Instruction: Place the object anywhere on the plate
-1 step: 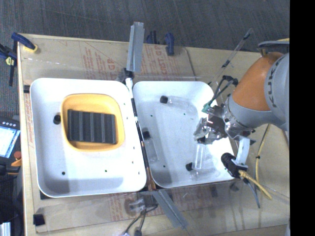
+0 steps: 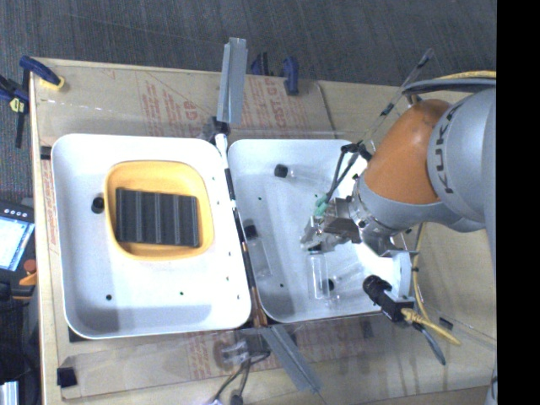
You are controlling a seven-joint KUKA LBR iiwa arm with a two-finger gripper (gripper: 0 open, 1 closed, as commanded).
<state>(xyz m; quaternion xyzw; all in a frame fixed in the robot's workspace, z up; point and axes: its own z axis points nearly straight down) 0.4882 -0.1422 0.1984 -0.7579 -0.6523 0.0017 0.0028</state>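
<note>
The arm (image 2: 430, 163) leans in over the right bin (image 2: 261, 163), its gripper (image 2: 325, 230) low above the middle of the bin floor; whether the gripper is open or closed cannot be told from this angle. Just below the gripper, toward the bin's near edge, lies a clear object (image 2: 320, 275), seemingly a small transparent tube or bottle resting flat on the white floor, apparently the thing to be moved. It looks untouched, so the step in hand appears to be the pick. The plate (image 2: 160, 175), yellow-rimmed with a dark ribbed centre, sits in the middle of the left bin (image 2: 76, 294), well apart from the object. The next move calls for settling the gripper squarely on the object, lifting it clear of the bin wall, and carrying it across the divide between the bins to the plate. A small dark piece (image 2: 281, 171) lies near the right bin's far edge, another dark piece (image 2: 250, 229) near its left wall, and a dark knob (image 2: 98, 203) sits left of the plate. The clear, slick object may prove hard to grip, and the two adjoining bin walls stand in the path.
</note>
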